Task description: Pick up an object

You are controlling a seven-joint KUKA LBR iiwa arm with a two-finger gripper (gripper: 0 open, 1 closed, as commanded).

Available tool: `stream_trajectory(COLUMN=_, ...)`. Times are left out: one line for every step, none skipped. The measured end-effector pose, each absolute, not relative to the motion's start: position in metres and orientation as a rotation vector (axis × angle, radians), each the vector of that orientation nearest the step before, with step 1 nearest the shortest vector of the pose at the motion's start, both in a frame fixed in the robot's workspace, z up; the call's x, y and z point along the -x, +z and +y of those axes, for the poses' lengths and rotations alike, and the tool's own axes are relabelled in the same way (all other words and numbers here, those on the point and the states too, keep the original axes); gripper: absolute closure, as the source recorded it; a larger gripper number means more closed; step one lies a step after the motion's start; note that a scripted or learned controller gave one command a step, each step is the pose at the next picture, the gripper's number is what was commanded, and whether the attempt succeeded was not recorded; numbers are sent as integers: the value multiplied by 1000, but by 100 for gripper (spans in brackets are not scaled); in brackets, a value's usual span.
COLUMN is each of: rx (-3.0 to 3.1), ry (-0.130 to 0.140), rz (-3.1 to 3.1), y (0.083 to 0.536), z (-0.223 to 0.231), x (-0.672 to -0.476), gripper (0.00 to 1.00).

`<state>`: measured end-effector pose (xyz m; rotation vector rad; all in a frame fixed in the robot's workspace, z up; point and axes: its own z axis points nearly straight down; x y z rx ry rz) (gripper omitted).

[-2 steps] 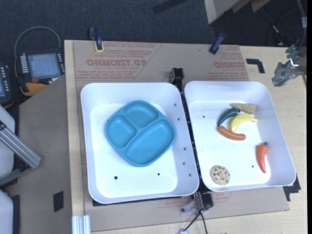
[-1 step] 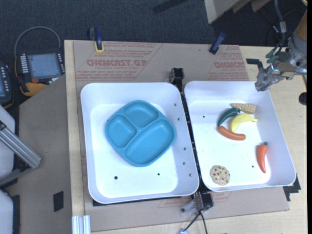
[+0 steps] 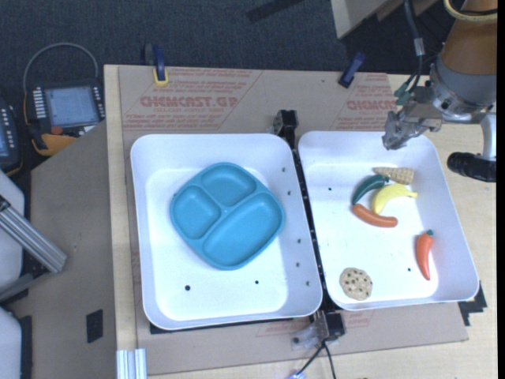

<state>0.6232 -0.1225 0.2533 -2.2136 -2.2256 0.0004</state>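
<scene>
While our hand (image 3: 392, 140) hovers over the right white plastic bin (image 3: 450, 290), finger state impossible to tell, we judge the nearby small yellow toy banana (image 3: 388, 199) light, stiff and slick, best pinched across its curved middle. Touching it lie a green wedge (image 3: 367, 188), a ridged tan wafer (image 3: 394, 174) and an orange sausage (image 3: 375, 217).

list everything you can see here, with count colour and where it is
bins: 2, white, side by side on the bench
divided plate: 1, blue, left bin
banana: 1, yellow, right bin, upper middle
green item: 1, dark green, touching the banana's left side
sausage: 1, orange-red, just below the banana
waffle piece: 1, tan, above the banana
carrot: 1, orange, right bin's right side
cookie: 1, tan, right bin's near edge
pendant: 1, dark, left of bench
gripper: 1, grey, over right bin's far edge
</scene>
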Motion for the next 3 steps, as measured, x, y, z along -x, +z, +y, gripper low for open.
stream_trajectory(rx=2212, ry=-2, rz=-2227, y=259, z=-65, x=-620, gripper=100)
stream_trajectory(rx=2214, ry=0, rz=-2226, y=262, z=-10, x=-616, gripper=100)
stream_trajectory(rx=2213, ry=1, rz=-2226, y=261, z=49, x=-611, gripper=100)
